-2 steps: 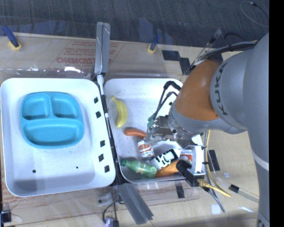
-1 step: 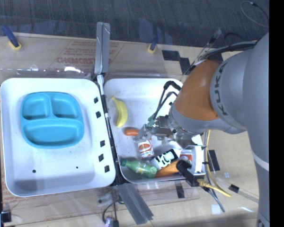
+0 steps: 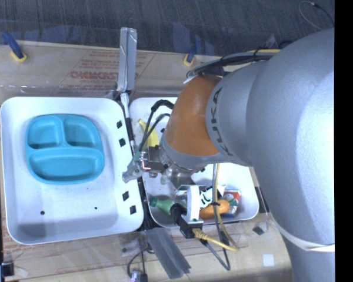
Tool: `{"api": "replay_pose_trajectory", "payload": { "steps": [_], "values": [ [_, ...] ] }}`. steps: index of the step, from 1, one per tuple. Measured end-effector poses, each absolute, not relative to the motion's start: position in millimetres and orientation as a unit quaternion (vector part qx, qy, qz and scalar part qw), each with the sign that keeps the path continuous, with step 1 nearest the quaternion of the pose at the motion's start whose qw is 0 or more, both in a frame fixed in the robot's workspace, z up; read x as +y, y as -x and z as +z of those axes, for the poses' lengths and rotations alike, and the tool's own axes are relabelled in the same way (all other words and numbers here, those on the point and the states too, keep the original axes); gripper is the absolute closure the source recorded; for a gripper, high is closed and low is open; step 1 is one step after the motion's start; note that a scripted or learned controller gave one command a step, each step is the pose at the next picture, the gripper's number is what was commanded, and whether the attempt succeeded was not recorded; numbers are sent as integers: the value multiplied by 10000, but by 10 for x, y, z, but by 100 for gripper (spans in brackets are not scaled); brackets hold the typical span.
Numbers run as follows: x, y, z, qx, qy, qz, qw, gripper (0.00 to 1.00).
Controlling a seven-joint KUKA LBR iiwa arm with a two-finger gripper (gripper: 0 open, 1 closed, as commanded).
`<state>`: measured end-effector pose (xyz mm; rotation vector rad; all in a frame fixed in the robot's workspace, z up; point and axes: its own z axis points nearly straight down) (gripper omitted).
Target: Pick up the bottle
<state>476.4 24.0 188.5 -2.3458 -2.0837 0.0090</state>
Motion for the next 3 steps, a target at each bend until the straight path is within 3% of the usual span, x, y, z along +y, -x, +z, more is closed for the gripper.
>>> {"api": "replay_pose_trajectory", "payload": {
  "steps": [1,2,3],
  "values": [
    [1215,-4854,1477,-6115,7912,40,16,0],
    [1423,-5485,2275,-6070,7947,28,10,0],
    [858,-5530,2088,-5251,8510,52,23,0]
  ]
}}
